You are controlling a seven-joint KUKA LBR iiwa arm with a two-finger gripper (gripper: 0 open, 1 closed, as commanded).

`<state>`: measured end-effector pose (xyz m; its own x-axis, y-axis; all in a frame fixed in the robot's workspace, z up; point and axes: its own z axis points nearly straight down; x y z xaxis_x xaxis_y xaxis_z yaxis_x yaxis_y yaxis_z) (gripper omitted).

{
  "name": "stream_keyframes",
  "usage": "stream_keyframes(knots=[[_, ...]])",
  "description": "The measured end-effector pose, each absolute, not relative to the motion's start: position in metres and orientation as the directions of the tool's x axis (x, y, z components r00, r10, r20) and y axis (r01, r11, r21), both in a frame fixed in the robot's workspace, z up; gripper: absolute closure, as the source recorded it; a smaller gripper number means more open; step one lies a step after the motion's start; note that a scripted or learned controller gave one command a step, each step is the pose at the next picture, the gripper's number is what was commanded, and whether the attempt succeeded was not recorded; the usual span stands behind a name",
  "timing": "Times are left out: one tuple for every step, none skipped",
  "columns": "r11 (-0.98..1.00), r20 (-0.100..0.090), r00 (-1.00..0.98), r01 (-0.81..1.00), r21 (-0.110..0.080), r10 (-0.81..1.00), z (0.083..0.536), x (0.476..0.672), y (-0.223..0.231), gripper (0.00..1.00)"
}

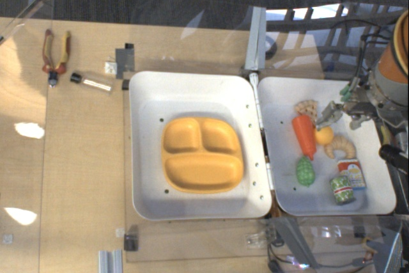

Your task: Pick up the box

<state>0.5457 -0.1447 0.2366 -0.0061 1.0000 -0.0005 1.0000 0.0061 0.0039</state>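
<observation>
- Pincer (330, 113) over the right bin (281, 96), fingers angled down-left; whether wide or narrow: cannot tell.
- Nothing visibly between the fingers.
- Box (352, 174), small, red-and-white: well below pincer, slightly right, beside green can (342, 190).
- Carrot (304, 135) just left-below; croissant (339, 148) just below.
- Yellow tray (203, 155) far left, in the left bin (144, 137).

I see the carrot (305, 135) just left of the claw, the croissant (340, 148) below it — and the yellow divided plate (202, 155) well apart, farther left.
</observation>
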Motion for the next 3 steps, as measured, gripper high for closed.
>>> stream_keyframes(knots=[[-0.056, 0.0, 0.056, 0.998, 0.003, 0.998, 0.167, 0.519, -0.186, 0.0], [-0.176, -0.005, 0.176, 0.984, 0.025, 0.984, 0.095, 0.523, -0.2, 0.0], [-0.188, -0.004, 0.188, 0.981, 0.038, 0.982, 0.098, 0.518, -0.199, 0.0]])
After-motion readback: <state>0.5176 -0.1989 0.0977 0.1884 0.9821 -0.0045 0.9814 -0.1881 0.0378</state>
